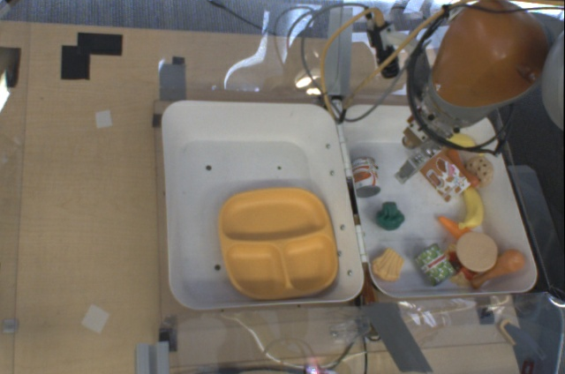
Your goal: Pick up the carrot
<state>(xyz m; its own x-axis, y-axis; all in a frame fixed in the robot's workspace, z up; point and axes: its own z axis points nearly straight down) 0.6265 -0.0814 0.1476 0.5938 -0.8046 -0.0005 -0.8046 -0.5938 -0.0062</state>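
Note:
The carrot (449,226) is a small orange piece lying in the right bin (523,227), wedged between a banana (473,207) and a round tan disc (477,251); part of it is hidden under them. My gripper (411,162) hangs below the orange-banded wrist over the bin's upper middle. It sits up and to the left of the carrot and apart from it, beside a red snack packet (446,175).
Crowded in the right bin are a small can (365,175), a green toy (389,215), a yellow cracker (387,264), a green box (433,264), a cookie (479,168) and an orange-brown item (503,263). A yellow divided tray (278,240) lies in the left bin (190,187). Cables loop behind the bins.

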